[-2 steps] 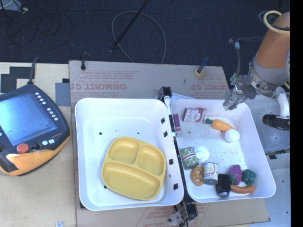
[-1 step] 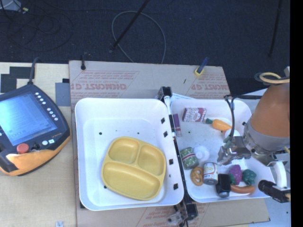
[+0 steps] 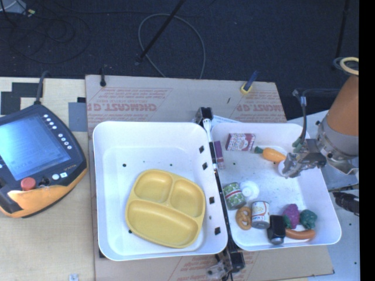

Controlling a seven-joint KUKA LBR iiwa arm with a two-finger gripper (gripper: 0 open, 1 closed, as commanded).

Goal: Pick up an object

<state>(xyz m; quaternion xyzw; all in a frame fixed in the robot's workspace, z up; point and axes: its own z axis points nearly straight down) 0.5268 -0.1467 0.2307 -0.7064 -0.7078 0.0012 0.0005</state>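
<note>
Open floor is left mid-way in the right white bin (image 3: pixel 328 206), hemmed by a red carton (image 3: pixel 240 141), an orange carrot (image 3: pixel 273 154) and clustered cans and toys (image 3: pixel 275 218).

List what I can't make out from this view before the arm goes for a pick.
- Gripper, camera view: too small and blurred to tell whether its fingers are apart.
- Carrot: its right end is covered by the gripper.
- Small can: label too small to read.
- Arm: cut off by the right edge.
</note>
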